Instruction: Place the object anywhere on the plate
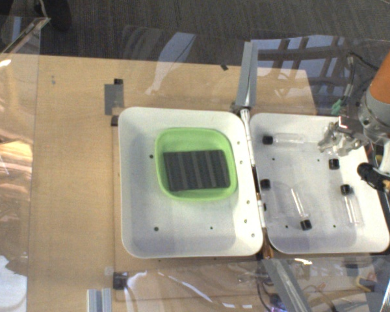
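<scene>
I saw the arm (385, 93) come in from the right edge, its orange band above the grey wrist, with the tool (338, 140) hanging over the far right part of the right bin (377, 242). Whether the tool was clenched or released I could not tell — the metal parts blurred together from that height.

Just to the tool's left, in the same bin, lay a clear vial (285, 138) with a black cap, stretched across the bin floor. Nearer the camera than the tool were two more of them: a second vial (299, 208) angled toward the bin's middle, and a third vial (350, 205) lying almost under the arm's side. All three rested on the bin floor, apart from the tool and from each other.

Well to the tool's left, past the divider, sat the left bin (133, 194) with the green plate (196, 164) in its middle — a dark ribbed insert (196, 170) lay inside the plate. Both bins stood on the wooden desk (58, 174).
</scene>
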`<action>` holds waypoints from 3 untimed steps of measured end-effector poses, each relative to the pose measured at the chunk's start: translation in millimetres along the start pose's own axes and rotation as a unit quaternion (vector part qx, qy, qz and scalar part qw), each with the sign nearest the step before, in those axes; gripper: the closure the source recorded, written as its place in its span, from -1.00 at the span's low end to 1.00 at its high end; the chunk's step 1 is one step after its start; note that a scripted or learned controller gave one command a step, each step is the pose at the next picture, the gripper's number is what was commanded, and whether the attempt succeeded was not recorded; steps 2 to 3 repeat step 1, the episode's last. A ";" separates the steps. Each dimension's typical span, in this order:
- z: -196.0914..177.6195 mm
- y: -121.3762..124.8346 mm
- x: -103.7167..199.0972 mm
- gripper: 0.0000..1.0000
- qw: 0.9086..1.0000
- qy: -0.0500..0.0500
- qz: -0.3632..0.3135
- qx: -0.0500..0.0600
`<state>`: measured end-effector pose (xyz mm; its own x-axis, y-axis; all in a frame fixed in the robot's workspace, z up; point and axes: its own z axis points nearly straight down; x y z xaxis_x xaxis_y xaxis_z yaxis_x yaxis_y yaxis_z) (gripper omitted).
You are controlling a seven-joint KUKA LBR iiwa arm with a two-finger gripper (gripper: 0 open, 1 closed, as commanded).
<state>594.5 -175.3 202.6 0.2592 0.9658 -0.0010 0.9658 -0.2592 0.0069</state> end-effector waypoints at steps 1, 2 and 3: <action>-0.1 0.0 0.0 -1.00 1.000 0.000 0.000 0.000; -0.1 0.0 0.0 -1.00 1.000 0.000 0.000 0.000; -0.1 0.0 0.0 -1.00 1.000 0.000 0.000 0.000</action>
